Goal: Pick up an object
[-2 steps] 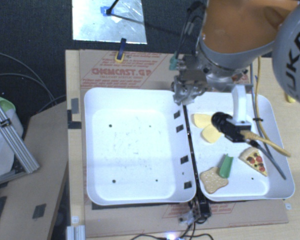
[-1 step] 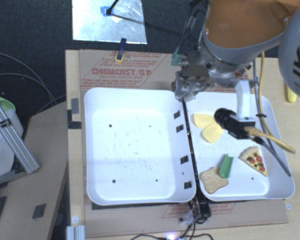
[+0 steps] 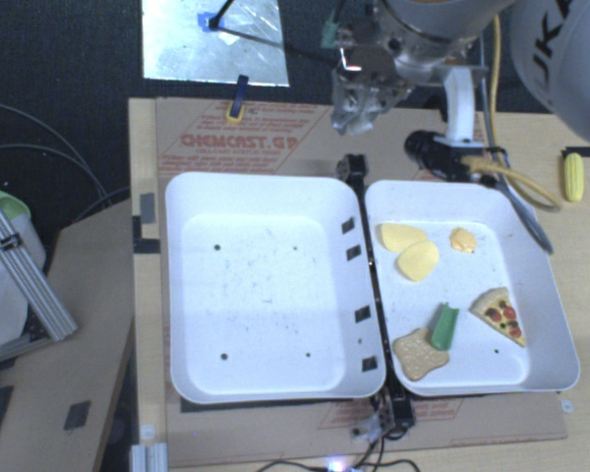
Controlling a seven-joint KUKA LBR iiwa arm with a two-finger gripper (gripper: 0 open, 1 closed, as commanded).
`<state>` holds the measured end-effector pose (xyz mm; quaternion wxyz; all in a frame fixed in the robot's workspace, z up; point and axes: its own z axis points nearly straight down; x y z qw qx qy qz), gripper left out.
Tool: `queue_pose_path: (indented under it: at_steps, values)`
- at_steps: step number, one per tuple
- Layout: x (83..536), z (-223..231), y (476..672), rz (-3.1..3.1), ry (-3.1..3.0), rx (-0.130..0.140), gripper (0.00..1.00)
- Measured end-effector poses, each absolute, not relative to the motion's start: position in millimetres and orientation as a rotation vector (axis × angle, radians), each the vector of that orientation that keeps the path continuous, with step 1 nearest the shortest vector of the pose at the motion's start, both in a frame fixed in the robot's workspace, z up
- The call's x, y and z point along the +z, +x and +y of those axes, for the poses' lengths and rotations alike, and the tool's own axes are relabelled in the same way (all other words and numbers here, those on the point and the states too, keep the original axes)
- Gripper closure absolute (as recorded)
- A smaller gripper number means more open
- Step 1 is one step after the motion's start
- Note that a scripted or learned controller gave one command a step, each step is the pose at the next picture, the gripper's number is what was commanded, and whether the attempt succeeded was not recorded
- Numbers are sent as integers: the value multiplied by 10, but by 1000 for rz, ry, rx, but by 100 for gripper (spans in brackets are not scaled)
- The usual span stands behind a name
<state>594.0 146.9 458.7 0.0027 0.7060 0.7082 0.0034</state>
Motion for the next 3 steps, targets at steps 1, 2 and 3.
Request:
queue_pose_path:
  at_steps: [1,2,3]
  values:
    - [4323,1353,5210,2229,2218,-3,100]
    - [4450,1355,5249,2228,2210,7,100]
    - [2652,1122,5991,2221,2226,-11,100]
